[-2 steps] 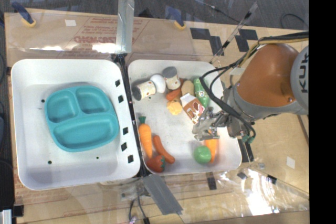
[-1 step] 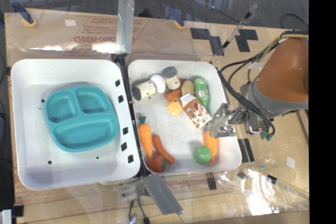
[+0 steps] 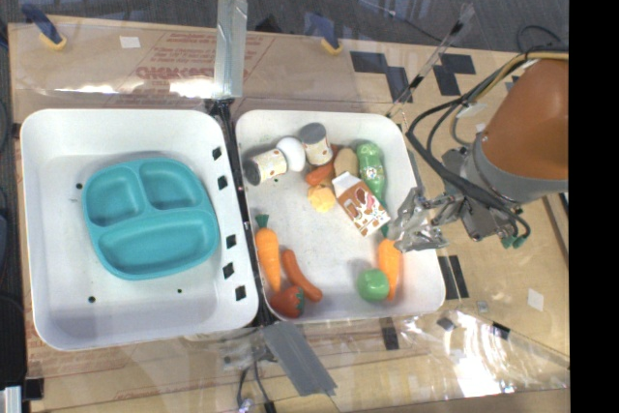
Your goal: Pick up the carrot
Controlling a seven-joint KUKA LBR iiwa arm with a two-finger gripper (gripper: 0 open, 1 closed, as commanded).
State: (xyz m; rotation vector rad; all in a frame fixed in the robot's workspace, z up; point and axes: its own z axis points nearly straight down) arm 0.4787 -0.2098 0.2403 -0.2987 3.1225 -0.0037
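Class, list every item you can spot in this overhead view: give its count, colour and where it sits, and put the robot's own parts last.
Bins: 2, white, side by side.
Divided plate: 1, teal, left bin.
Carrots: 2, orange; one by right bin's left wall, one near its right wall.
Carton: 1, white and brown, right bin centre.
Cans: 2, right bin top.
Green vegetable: 1, right bin top right.
Green ball: 1, right bin bottom.
Gripper: 1, metal, above right-hand carrot.
Arm: 1, grey and orange, right.

The two-finger metal gripper (image 3: 411, 225) covered the top of a small orange carrot (image 3: 389, 263); its finger positions were too small to read.
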